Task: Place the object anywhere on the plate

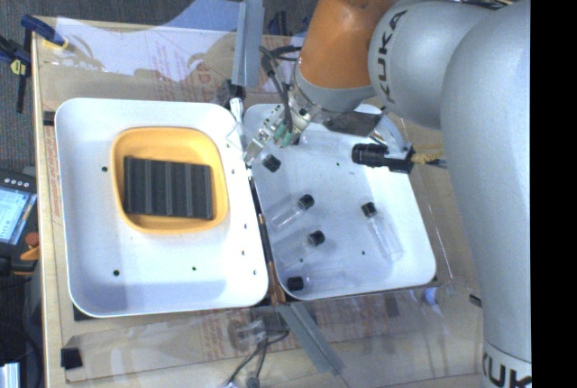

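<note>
so the tool (268, 141) hangs over the right bin's (416, 262) top-left corner, can't tell its grip state, while the clear black-capped vials (293, 208) lie scattered in that bin and the yellow plate (168, 143) is in the left bin (90, 273).

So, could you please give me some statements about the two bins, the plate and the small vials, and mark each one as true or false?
1. The yellow plate lies in the left bin. True.
2. Several clear vials with black caps lie in the right bin. True.
3. A vial already rests on the plate. False: the plate carries only a dark ridged insert.
4. The gripper hovers above the plate's centre. False: it is at the upper left corner of the right bin.
5. The arm's orange band is above the far side of the right bin. True.
</note>
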{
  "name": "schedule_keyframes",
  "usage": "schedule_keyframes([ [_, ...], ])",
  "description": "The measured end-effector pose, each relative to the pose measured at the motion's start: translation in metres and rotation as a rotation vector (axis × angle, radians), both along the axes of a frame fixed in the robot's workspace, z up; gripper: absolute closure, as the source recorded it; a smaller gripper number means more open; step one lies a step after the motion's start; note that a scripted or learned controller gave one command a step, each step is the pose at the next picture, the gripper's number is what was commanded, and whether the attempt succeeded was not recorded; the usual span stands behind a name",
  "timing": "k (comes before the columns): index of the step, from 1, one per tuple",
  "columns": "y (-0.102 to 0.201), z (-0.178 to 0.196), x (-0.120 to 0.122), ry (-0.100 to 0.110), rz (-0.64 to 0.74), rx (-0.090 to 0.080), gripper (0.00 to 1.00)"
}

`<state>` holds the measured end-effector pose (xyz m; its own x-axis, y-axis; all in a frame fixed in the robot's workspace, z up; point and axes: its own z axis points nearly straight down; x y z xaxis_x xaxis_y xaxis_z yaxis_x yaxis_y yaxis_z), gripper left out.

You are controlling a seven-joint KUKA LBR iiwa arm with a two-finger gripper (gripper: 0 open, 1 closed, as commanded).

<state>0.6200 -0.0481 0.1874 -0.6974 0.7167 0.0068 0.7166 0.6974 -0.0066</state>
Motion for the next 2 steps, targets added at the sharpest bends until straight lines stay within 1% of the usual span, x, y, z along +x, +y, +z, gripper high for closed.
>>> schedule_keyframes([
  [1, 0.000, 0.000, 0.000, 0.000, 0.000, 0.000, 0.00],
  [2, 0.053, 0.001, 0.010, -0.006, 0.016, -0.002, 0.00],
])
